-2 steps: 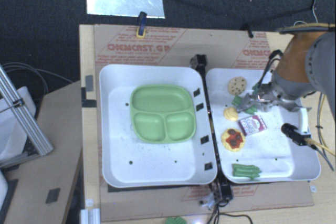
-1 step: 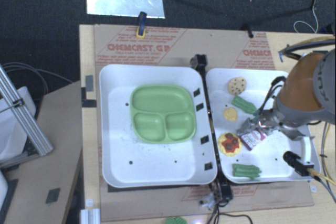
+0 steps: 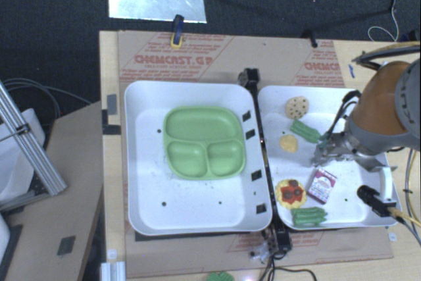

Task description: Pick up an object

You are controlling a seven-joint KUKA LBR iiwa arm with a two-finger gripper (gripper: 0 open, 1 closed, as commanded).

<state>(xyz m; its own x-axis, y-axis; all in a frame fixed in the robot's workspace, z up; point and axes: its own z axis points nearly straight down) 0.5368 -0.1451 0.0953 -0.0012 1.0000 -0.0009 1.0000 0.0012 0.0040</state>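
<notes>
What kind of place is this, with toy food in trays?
Probably a robotics lab bench: a grey arm reaches over two white bins, toy food like a cookie, and loose cables nearby.

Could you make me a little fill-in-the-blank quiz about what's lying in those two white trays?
1. The green divided plate has ____ compartments.
2. The cookie lies in the ____ bin.
3. The toy pizza lies just above the green ____ in this view.
4. The arm's gripper hovers over the ____ bin.

Missing words: three; right; beans; right
</notes>
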